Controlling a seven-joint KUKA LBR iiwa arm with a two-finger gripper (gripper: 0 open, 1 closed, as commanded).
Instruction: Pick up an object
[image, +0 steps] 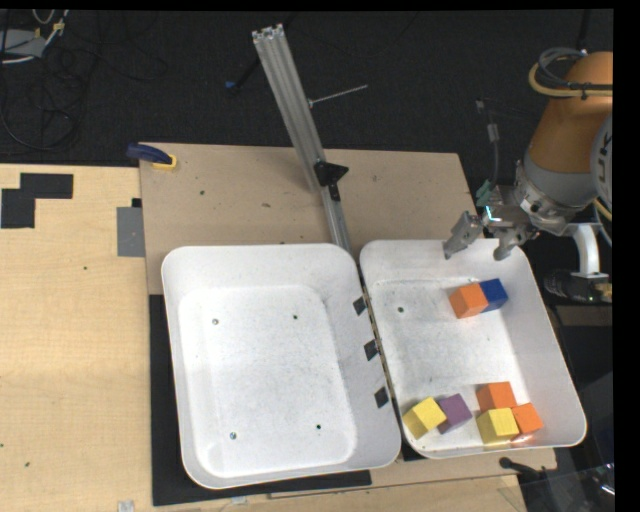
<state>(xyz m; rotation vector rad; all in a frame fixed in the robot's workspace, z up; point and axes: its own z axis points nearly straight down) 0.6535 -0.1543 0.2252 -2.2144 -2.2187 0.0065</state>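
Now, looking down from the one camera above the bench, the arm (568, 120) reaches in from the right and its claw (487, 238) hangs over the far rim of the right bin (560, 360), with the two fingers spread wide and nothing between them. One finger (462, 236) juts toward the bin's far left part, the other (508, 244) points down near the far right corner. Just in front of the claw, in the far half of that bin, an orange block (466, 300) and a blue block (493, 293) sit touching each other, blue on the right. Along the near edge lies a second cluster: a yellow block (426, 415) beside a purple block (455, 410), then another orange block (495, 396), a second yellow one (497, 426) and a small orange one (527, 418) packed close together. The left bin (190, 300) holds no blocks that I can make out. By my reading this is the approach step, nothing grasped yet. The orange-and-blue pair looks like the nearest target. The next move calls for bringing the open claw over one of those two, lining the fingers so they straddle a single block, then lowering and closing. The risk, I'd judge, is that the touching neighbour gets caught or shoved aside.
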